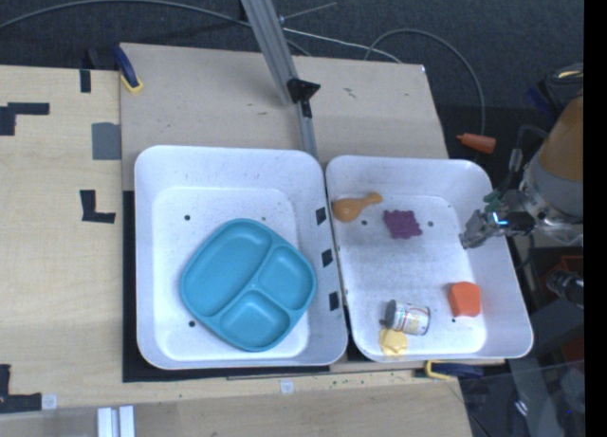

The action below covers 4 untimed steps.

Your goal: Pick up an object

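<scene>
Resting flat, glossy blue three-compartment plate [248, 283].

The gripper [481, 229] hovers at the right bin's [432, 168] right rim. Just to its left, nearest of all, lies a purple lumpy piece [402, 224], flat on the bin floor. Farther left of that rests an orange-tan drumstick-shaped item [356, 206], lying on its side near the bin's left wall. Below the gripper sits an orange block [464, 300], upright. Lower and to the left, a small can [408, 317] lies on its side, touching a yellow piece [394, 340] beneath it.
</scene>
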{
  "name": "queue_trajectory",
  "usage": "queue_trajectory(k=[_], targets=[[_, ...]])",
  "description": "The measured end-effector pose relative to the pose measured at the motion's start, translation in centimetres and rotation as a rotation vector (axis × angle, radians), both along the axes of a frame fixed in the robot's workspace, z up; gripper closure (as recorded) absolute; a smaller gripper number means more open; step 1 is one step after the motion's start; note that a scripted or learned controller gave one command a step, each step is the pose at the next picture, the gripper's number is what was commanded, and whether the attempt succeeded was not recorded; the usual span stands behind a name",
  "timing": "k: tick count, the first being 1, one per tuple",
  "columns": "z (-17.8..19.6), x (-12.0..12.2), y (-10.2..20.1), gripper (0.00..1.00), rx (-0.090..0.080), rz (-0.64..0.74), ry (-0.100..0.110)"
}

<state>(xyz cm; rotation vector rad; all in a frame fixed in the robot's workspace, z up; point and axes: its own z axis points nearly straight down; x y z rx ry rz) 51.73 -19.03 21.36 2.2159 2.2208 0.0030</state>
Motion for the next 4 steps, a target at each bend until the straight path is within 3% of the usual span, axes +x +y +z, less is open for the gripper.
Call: queue_trajectory(k=[3, 4], targets=[[-1.3, 2.9, 14.9, 1.0, 0.003, 0.005, 0.007], [-1.0, 2.6, 21.2, 1.0, 0.004, 0.007, 0.007]])
